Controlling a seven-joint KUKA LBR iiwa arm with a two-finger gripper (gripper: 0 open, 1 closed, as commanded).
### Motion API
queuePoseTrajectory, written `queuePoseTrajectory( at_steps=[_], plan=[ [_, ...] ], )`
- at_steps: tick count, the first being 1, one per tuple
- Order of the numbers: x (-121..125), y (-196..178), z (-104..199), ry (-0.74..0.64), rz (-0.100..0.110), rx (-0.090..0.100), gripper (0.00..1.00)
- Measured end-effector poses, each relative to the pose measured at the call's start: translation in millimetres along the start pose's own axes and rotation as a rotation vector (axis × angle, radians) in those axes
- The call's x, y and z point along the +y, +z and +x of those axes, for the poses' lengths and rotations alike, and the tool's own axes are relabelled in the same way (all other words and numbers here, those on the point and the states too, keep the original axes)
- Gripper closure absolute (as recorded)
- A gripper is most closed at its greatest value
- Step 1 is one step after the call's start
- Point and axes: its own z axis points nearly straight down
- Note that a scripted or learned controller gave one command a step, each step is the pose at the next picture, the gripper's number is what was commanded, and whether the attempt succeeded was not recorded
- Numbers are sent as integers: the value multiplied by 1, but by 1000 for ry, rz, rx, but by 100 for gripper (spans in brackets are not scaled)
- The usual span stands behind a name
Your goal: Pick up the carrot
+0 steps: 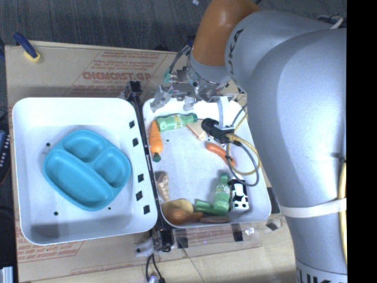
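While tool [172, 96] looks open, carrot [155, 138] in right bin [257, 187], blue tray [86, 168] in left bin [23, 158]

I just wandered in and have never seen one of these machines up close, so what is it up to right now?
A big grey robot arm reaches in from the right over the right bin. Its gripper hangs at that bin's far end, just above a green bottle. The carrot it is meant to pick up lies beside the bin's left wall, untouched. More toy food and another green bottle lie nearer the front. The left bin holds a blue divided tray.
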Motion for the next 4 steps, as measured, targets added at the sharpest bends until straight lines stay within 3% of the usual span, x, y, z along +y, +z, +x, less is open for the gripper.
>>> queuePoseTrajectory(
  at_steps=[1,2,3,4],
  plan=[
    [-6,79,-49,80,17,-1,0],
    [-4,105,-49,196,14,1,0],
    [-36,106,-54,667,17,3,0],
    [-69,107,-47,915,21,0,0]
  ],
)
